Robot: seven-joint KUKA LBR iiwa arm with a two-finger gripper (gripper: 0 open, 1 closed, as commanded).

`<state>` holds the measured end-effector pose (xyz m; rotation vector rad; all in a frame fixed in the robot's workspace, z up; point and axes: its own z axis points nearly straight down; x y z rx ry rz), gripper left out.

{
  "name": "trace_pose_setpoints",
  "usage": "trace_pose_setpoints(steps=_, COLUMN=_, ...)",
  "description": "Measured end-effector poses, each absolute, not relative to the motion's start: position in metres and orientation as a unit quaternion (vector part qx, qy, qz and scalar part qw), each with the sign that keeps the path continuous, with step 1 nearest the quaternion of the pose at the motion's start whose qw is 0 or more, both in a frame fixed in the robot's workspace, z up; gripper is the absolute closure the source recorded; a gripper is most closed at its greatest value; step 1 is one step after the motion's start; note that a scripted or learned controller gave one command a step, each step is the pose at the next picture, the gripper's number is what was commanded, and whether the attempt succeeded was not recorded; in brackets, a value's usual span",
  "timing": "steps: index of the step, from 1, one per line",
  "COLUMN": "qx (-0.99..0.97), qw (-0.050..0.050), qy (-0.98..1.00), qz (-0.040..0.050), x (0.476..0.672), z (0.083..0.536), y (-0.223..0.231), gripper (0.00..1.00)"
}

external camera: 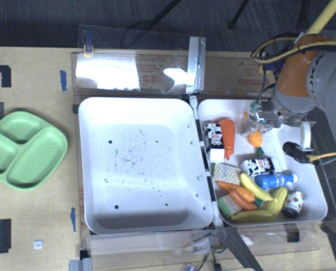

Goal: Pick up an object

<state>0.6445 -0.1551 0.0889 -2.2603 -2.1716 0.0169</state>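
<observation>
Arm over right bin (317, 199) | gripper (260, 119) above small orange piece (256, 138), poised for a pick I judge | grip state: can't tell | toys heaped toward near wall, left bin (100, 117) for drop-off

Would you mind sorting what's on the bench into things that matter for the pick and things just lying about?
Part of the job:
- gripper, above the right bin
- candidates in that bin: orange carrot, banana, blue bottle, small orange piece

Just lying about:
- left bin
- green divided plate
- blue tape marks
</observation>
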Motion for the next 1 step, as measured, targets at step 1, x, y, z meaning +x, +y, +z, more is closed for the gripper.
trace_pose_setpoints(steps=1, qx=-0.680, qw=0.000, qy=-0.733, qz=-0.0002, x=0.6032, z=0.1848, y=-0.0706, gripper=1.00)
